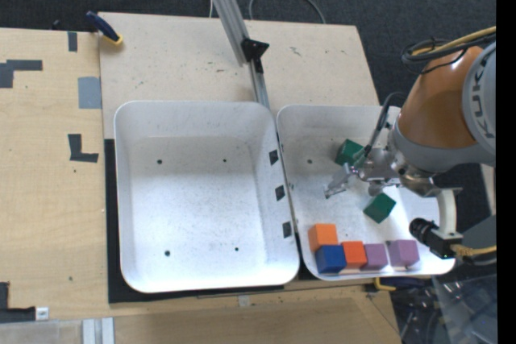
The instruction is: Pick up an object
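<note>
My claw hangs in the right bin, centre-right of frame; can't tell its opening. Nothing visibly gripped. Green blocks flank it; orange block sits near the bottom rim.

Right bin: gripper, two green blocks, row of orange, blue, purple blocks. Left bin beside it.

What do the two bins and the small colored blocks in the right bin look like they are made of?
The bins look like thin molded white plastic: rounded corners, smooth rolled rims, slightly speckled floors. The blocks, such as the orange block and the purple block, look matte with soft edges, perhaps foam or painted wood; the view leaves that open.
</note>
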